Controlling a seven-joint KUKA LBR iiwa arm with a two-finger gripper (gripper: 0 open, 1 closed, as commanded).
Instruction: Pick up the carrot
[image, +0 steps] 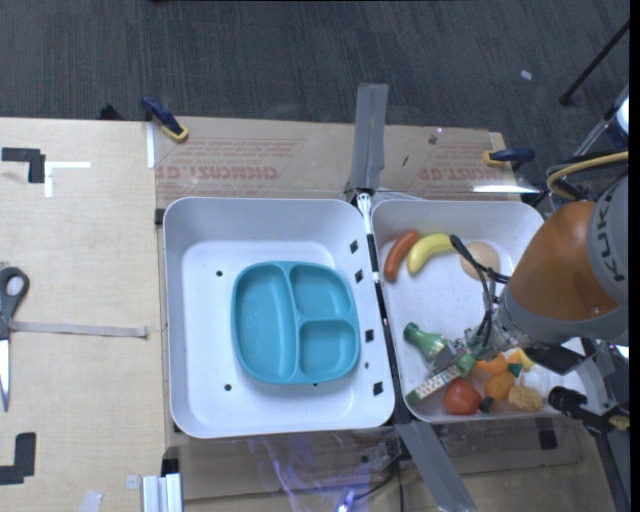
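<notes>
Camera view, read left to right. Left bin (180, 330) carries a teal divided plate (297, 322) at its centre. Right bin (420, 215) holds a red sausage (399, 254) and banana (430, 248) at about eleven o'clock, a green bottle (425, 340) near centre, and a tomato (461, 397) at six o'clock. The carrot (497, 366) lies at about five o'clock, touching its neighbours. Gripper (478, 345) sits just beside it; jaw state cannot be told. The carrot is judged a light, stiff, smooth plastic toy, best pinched across its thicker middle.
</notes>
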